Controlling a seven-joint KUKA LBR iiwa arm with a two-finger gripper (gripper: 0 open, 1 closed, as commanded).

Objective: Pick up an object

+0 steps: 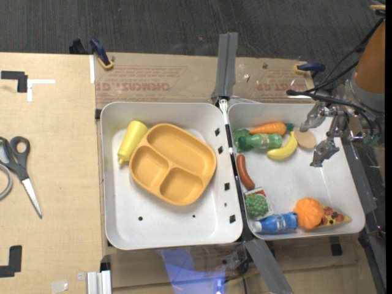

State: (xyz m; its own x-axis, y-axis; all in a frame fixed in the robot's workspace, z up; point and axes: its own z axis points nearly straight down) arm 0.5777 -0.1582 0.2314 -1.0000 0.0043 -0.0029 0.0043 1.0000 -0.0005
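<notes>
Camera view: candidate objects crowd right white bin (343, 188). Yellow toy banana (283, 149) and tan round disc (305, 140) lie nearest gripper; orange carrot (268, 128) and green bottle (257, 141) just beyond. Two-finger metal gripper (321, 138) hovers above bin's upper right, fingers spread apart, nothing between them. Judged step: approach, grasp not yet made. Next move calls for descent over one item, likely disc or banana, then closing. Left white bin (116, 219) bears orange divided plate (173, 163) and yellow squeeze bottle (131, 141).
</notes>
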